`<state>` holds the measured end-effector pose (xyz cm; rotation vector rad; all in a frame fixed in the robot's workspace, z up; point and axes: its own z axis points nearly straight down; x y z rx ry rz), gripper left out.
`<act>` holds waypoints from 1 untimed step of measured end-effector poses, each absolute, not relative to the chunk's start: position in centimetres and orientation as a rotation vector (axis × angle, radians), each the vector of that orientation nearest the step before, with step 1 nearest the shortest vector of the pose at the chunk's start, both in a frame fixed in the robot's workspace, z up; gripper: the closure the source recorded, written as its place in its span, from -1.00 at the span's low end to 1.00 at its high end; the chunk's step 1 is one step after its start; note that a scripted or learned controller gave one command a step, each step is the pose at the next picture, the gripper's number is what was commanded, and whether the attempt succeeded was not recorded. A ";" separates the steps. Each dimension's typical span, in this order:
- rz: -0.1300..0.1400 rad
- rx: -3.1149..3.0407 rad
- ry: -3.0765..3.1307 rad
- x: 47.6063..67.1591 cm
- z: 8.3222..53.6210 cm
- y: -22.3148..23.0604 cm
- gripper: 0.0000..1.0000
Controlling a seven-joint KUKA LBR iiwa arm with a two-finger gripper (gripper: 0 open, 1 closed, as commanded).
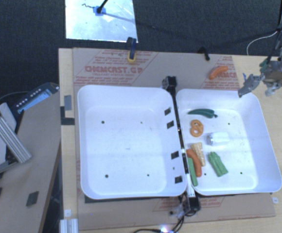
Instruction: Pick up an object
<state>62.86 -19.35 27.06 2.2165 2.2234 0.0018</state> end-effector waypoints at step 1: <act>0.005 2.210 2.225 63.0 28.2 -19.3 1.00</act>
